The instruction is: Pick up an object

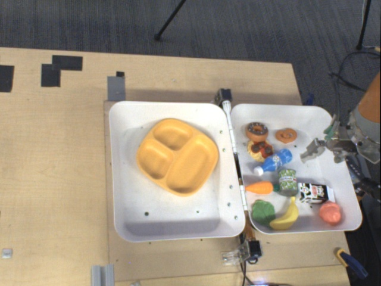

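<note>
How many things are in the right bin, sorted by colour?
Judged by main colour, in the right bin:
Orange: 2, a carrot and a round piece
Green: 2
Brown, donut-like: 2
Blue bottle: 1
Yellow banana: 1
Red-pink ball: 1
Black-and-white carton: 1
Total: 10
</note>
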You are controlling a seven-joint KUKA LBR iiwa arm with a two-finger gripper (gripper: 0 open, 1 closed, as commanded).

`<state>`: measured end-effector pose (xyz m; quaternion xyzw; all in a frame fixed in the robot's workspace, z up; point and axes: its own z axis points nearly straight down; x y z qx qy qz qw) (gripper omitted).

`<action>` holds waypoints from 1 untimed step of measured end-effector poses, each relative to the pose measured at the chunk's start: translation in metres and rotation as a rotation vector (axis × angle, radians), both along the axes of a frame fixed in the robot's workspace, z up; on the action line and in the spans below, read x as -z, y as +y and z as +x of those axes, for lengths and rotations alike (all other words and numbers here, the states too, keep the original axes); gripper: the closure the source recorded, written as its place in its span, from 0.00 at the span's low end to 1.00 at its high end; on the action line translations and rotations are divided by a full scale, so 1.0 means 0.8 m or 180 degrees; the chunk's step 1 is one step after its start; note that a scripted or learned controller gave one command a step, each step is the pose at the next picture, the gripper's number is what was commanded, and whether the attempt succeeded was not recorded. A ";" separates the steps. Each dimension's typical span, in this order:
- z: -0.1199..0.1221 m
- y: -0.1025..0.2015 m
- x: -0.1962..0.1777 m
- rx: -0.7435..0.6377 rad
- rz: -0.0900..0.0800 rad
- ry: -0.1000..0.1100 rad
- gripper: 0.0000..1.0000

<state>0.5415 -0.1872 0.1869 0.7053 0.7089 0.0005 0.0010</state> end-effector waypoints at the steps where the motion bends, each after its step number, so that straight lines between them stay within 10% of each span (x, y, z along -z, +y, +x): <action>1: 0.004 0.042 0.125 -0.0277 -0.0003 -0.0021 0.00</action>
